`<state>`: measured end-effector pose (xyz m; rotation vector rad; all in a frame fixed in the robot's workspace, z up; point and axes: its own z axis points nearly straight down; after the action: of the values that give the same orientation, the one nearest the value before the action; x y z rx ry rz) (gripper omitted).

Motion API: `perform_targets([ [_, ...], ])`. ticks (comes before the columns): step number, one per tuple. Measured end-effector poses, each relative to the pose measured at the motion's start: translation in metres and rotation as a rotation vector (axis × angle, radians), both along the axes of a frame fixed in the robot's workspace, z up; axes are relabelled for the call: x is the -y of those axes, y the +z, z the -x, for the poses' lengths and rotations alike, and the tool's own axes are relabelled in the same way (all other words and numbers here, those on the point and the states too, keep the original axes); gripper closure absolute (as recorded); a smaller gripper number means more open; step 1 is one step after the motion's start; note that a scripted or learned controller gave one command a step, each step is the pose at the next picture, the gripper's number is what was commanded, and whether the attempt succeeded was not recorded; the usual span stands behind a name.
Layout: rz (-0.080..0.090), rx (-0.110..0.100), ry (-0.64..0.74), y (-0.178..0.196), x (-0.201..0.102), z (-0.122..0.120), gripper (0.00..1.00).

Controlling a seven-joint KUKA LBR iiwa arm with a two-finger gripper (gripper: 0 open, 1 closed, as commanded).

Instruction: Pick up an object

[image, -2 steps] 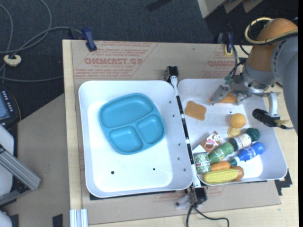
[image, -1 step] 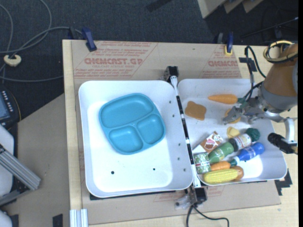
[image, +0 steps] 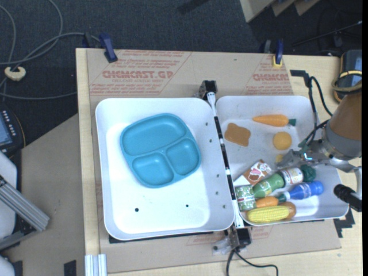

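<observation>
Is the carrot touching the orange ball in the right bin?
Apart. The camera view shows the carrot lying near the far wall of the right bin, with a strip of bare white floor between it and the orange ball below.

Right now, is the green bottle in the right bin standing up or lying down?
Lying down. The green bottle rests on its side in the right bin, among other toys.

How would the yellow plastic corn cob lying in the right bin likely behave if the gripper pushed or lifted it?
The yellow plastic corn cob looks rounded and lies on its side, so it may roll. It looks like a toy, so probably stiff and light. Resting against the bin's front wall may make gripping awkward.
</observation>
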<state>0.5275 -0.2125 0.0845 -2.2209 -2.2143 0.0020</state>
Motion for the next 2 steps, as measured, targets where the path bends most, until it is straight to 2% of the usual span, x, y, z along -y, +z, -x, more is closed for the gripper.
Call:
perform_targets([
  [1,0.002,0.007,0.001,0.011,-0.001,-0.003,1.00],
  [2,0.008,0.020,0.008,0.108,-0.007,-0.070,1.00],
])
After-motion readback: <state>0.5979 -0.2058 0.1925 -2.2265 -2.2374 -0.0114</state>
